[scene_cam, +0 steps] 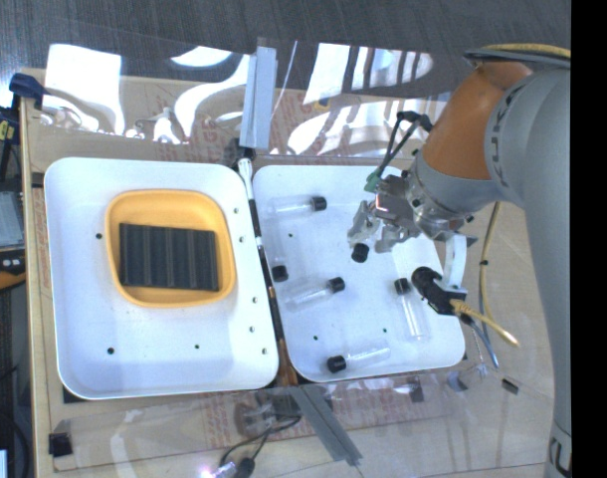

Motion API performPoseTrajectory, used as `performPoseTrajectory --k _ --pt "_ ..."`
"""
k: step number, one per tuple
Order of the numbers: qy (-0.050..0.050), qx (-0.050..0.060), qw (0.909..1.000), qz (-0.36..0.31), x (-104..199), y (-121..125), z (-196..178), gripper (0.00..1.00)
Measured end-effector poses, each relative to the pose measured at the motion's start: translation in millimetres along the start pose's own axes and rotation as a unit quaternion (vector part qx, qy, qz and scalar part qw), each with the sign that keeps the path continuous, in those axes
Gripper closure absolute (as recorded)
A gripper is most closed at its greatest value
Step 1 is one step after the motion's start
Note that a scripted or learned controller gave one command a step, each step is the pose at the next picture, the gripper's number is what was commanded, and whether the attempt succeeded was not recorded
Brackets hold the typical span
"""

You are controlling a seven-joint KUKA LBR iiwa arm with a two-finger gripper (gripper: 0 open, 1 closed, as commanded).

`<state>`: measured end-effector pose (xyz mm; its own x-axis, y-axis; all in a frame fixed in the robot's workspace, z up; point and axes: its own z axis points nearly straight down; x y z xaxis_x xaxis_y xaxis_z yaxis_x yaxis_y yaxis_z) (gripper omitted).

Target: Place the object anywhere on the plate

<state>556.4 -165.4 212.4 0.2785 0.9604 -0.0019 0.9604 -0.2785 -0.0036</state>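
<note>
Where the counter [144, 421] begins on the left, the left bin [75, 347] holds the yellow plate [124, 217], with a dark ribbed insert [169, 255] lying in its middle. Nothing else sits on the plate. Two raised rims meet between the bins, and a grey bar [256, 98] stands above that seam at the far edge.

Past the seam, in the right bin [303, 242], lie the clear vials with black caps, all well apart from the plate. A small black-capped piece [280, 273] lies just beside the seam. One vial [302, 206] lies near the far rim, another [318, 290] near the middle, and a third [358, 357] close to the near rim. Further right, a fourth vial [410, 312] lies lengthwise toward the near right corner.

My jaws hang over the right half of this bin, between the far vial and the fourth one. A black cap [359, 253] shows just under them. Whether they are wide, narrow or closed on that capped thing, I cannot tell from this angle.

To their right, a black clamp [430, 287] and a yellow cable [488, 325] trail off my wrist over the bin's right rim. My grey arm [542, 167] with its orange band [463, 127] covers the far right corner.
</note>
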Motion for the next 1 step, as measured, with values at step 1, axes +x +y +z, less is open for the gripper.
performPoseTrajectory --k 1 --pt "0.001 0.002 0.9941 -0.108 27.9 -39.7 78.5 1.0"
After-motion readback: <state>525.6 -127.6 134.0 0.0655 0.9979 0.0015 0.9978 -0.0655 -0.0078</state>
